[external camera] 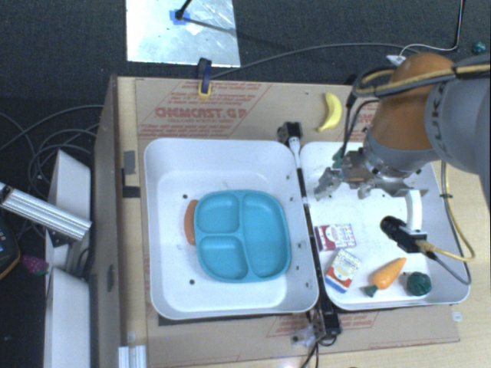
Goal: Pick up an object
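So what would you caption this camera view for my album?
Arm's end effector over the right bin of toys, carrot included; blue tray in the left bin.

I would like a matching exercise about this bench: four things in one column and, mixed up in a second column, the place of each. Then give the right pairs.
Things:
1. blue divided plate
2. banana
3. toy carrot
4. hot dog

Places:
A. on the brown board, outside both bins
B. in the right bin, near its front edge
C. in the middle of the left bin
D. tucked against the plate's left edge

Pairs: 1-C, 2-A, 3-B, 4-D
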`<act>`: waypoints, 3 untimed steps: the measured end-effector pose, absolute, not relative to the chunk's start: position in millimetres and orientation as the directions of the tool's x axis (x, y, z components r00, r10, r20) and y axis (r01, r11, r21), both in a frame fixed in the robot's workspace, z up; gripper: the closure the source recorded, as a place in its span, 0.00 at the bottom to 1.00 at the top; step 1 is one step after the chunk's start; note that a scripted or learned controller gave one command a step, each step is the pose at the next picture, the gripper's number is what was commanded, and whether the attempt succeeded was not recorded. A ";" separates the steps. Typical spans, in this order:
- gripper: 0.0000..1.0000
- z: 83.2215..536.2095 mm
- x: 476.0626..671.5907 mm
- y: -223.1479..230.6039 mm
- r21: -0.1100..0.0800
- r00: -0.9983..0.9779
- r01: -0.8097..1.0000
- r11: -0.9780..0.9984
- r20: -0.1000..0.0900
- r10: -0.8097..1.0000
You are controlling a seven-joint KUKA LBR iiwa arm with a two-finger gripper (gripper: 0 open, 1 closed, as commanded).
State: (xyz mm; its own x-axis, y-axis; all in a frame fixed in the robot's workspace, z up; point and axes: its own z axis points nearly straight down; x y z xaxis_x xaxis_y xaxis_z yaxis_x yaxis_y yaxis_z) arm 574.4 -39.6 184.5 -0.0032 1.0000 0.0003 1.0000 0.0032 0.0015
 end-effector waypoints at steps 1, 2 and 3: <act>1.00 195.1 575.3 -39.3 0.004 -0.006 1.000 0.006 0.001 1.000; 0.00 195.0 575.3 -39.3 0.004 -0.006 1.000 0.006 0.001 1.000; 0.00 156.0 594.4 -88.0 0.001 0.000 1.000 0.000 -0.002 1.000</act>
State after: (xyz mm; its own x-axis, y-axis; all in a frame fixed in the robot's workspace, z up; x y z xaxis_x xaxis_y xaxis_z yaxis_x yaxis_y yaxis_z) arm 594.4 -88.0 156.0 -0.0005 1.0000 -0.0022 1.0000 0.0005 0.0005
